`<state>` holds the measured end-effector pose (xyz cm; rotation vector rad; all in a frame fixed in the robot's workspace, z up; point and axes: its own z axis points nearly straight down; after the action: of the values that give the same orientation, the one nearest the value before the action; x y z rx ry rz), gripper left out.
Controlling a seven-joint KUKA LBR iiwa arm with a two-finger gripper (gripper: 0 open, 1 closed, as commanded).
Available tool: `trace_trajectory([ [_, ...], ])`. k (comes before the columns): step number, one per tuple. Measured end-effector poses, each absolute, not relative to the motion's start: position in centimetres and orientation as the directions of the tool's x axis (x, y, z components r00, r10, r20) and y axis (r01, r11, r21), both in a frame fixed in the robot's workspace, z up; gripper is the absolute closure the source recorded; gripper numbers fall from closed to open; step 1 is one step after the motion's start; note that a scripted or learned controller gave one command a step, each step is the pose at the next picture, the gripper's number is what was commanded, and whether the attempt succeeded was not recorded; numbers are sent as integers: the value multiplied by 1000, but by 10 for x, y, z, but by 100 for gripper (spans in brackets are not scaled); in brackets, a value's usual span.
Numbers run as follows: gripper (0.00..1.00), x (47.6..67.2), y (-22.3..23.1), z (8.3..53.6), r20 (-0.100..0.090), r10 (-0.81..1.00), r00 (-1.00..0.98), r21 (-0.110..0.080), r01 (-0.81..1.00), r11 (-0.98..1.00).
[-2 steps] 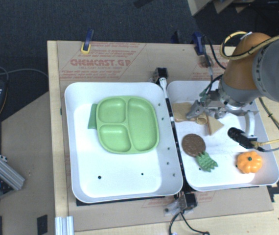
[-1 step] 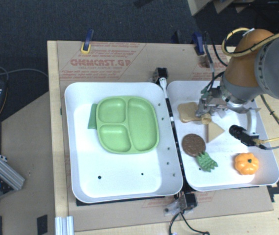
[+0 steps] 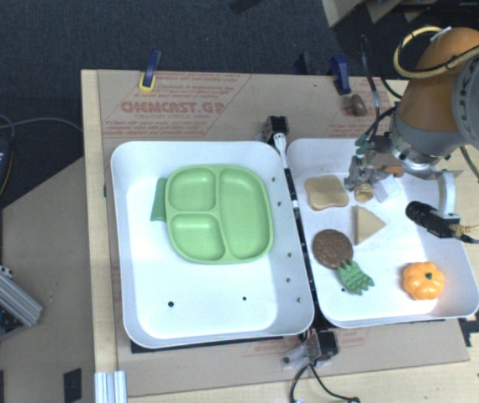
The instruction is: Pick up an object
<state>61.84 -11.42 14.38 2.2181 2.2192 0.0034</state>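
Firstly, on the counter (image 3: 105,225) stand two white bins side by side; the left bin (image 3: 139,259) holds a green divided plate (image 3: 218,212), which lies flat in the upper middle of it, with a darker green piece (image 3: 157,200) showing under its left edge. The right bin (image 3: 458,296) holds several small things: a tan toast-shaped piece (image 3: 326,191) near the top left; below it a brown round disc (image 3: 332,247); touching the disc at its lower right, a green leafy piece (image 3: 355,277); a pale wedge (image 3: 367,224) near the middle; an orange pumpkin (image 3: 423,280) at the lower right, well apart from the others. The pincer (image 3: 364,177) hangs low over the upper part of the right bin, just beside the toast-shaped piece.
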Motion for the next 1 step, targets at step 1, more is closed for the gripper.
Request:
trace_trajectory([
  [1,100,609,-117,196,-1,1000,1,5,1000,-1],
])
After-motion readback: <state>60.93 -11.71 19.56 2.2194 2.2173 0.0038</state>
